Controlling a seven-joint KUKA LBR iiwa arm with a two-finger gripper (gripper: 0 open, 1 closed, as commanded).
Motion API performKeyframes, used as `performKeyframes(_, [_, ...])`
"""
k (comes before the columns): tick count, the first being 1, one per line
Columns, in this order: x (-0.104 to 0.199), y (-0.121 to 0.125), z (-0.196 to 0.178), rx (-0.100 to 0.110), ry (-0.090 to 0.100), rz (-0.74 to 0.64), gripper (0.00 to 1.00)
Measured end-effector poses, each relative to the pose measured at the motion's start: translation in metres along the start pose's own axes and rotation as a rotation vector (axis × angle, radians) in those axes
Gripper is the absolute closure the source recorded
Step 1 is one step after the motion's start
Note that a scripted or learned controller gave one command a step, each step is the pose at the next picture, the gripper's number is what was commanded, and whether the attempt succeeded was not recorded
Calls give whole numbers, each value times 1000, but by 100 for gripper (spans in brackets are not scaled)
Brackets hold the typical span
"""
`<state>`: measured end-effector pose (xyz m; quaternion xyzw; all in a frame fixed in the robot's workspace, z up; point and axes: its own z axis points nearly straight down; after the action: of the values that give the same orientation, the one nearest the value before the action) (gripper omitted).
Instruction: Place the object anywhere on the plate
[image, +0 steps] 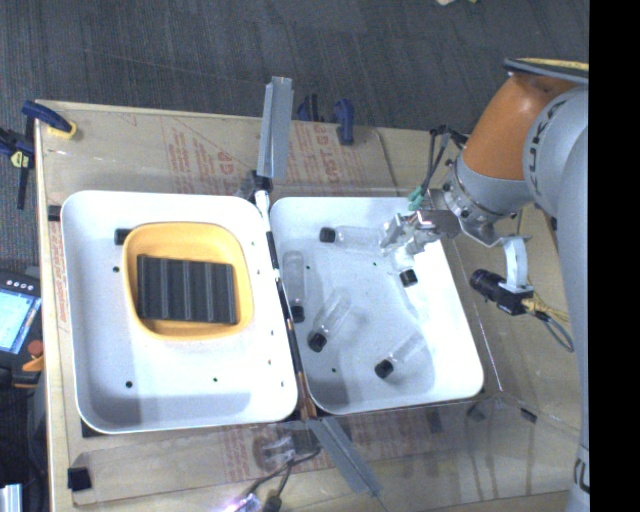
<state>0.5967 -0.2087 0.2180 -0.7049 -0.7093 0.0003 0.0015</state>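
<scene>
A yellow plate (150, 243) lies in the left bin (100, 380), with a dark ribbed rectangle (187, 290) resting on its middle. Several clear vials with black caps lie scattered in the right bin (450, 375). One vial (338, 237) is near the back and another vial (329, 322) lies in the middle. A third vial (398, 357) sits toward the front. My gripper (404, 233) hovers over the back right part of that bin. A small black-capped piece (408, 277) lies just in front of it. Nothing is visibly held.
A clear tube (292, 272) lies along the right bin's left wall. Blue clamps (345, 115) hold the bench's back edge. A black cable plug (492, 287) hangs by the arm, right of the bin. A grey bar (274, 125) stands behind the bins.
</scene>
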Motion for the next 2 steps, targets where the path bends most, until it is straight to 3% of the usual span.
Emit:
performKeyframes(1, [81,18,-30,-1,-2,-131,100])
performKeyframes(2, [135,16,21,3,-1,-363,100])
